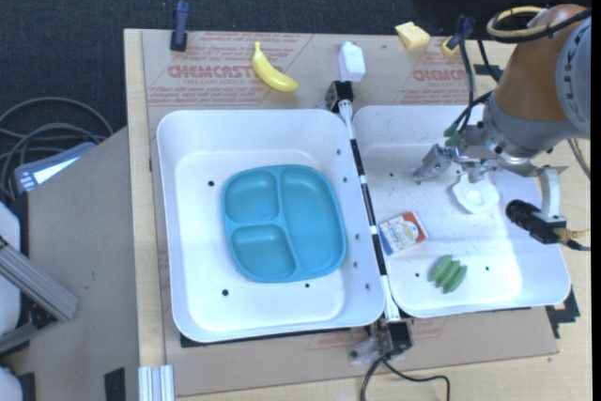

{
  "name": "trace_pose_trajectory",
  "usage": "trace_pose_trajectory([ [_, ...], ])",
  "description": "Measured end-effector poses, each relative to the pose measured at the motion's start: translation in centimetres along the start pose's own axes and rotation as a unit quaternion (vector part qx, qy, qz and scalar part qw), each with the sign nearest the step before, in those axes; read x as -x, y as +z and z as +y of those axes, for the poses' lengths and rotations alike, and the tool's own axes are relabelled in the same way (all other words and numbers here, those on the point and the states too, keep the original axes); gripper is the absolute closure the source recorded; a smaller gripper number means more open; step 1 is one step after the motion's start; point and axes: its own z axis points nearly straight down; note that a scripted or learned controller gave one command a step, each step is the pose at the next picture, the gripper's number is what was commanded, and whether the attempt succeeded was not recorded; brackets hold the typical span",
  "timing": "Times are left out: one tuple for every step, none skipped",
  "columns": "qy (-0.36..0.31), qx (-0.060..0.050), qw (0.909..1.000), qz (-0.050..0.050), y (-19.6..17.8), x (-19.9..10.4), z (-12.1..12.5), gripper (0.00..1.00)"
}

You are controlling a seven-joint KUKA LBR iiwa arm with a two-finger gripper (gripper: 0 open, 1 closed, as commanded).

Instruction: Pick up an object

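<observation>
Two shallow white bins were seen side by side on the bench. In the left bin (188,202) a blue divided plate (282,223) was placed near the middle. In the right bin (404,131) a small carton with an orange and white label (401,232) was found close to the left wall, and a green vegetable (448,273), perhaps a small pickle, was laid near the front edge. A white object (474,196) was located just below the gripper (460,160), which was lowered over the middle of that bin from the right. How far it was opened could not be told, and nothing was seen to be held by it. On the back edge of the bench a banana (272,70), a white clip (351,60) and a yellow block (411,35) were left outside the bins.
</observation>
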Motion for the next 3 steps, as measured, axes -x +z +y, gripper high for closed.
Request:
trace_pose_trajectory([
  [0.000,-0.002,1.0000,0.001,6.6,-2.6,-1.4,0.00],
  [0.000,-0.001,1.0000,0.000,5.5,-2.6,-1.3,1.00],
  [0.000,-0.001,1.0000,0.001,5.5,-2.6,-1.3,0.00],
])
